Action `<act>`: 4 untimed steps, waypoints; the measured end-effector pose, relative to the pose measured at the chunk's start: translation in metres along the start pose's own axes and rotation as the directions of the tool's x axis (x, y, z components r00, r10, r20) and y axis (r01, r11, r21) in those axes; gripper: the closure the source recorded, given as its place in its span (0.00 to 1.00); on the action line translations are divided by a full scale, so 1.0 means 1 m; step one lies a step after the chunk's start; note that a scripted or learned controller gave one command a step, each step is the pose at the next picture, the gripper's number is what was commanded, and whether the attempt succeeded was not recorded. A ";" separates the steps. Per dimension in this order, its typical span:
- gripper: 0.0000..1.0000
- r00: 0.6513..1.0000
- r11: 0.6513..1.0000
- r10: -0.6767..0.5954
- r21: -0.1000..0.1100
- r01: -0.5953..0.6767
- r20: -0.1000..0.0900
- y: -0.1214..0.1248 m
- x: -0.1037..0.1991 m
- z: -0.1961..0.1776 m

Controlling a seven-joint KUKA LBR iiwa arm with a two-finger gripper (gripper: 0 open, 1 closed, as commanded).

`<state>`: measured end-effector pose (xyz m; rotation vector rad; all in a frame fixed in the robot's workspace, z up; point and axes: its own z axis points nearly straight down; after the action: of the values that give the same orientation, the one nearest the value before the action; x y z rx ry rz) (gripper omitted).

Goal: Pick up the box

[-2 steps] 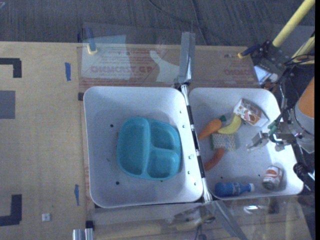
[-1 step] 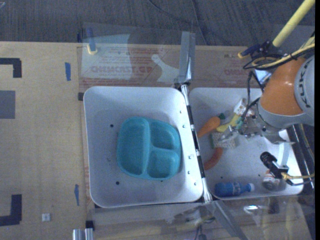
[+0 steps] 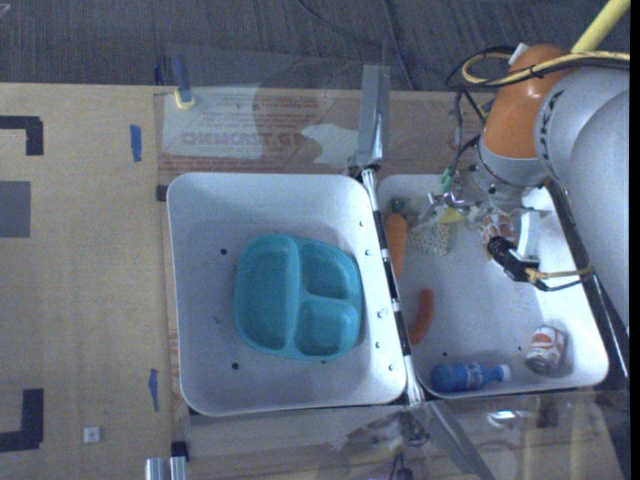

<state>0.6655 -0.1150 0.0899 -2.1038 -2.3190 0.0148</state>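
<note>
Right white bin (image 3: 580, 368): small pale speckled box (image 3: 432, 236) beside gripper (image 3: 455, 206), jaws' state unclear.

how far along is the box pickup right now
Nothing looks finished yet. The arm's pincer is down in the right bin at its far end, next to the carrot. I can't make out a box between its fingers, so grasping and lifting remain.

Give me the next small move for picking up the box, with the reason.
Probably a short lift straight up to check the grasp. The gripper sits low in the right bin, right at a pale speckled box beside the carrot, and the view doesn't settle whether the box is actually held.
</note>
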 end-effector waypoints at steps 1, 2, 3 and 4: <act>0.00 0.998 0.998 -0.064 0.003 0.064 0.010 -0.001 0.008 0.000; 1.00 0.998 0.998 -0.068 0.001 0.068 0.010 0.001 0.010 -0.013; 0.00 0.998 0.998 -0.069 -0.004 0.069 0.010 0.002 0.010 -0.013; 0.00 0.991 0.990 -0.136 -0.033 0.136 0.008 -0.068 0.016 -0.001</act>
<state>0.5965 -0.1061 0.0920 -1.9569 -2.4776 -0.0188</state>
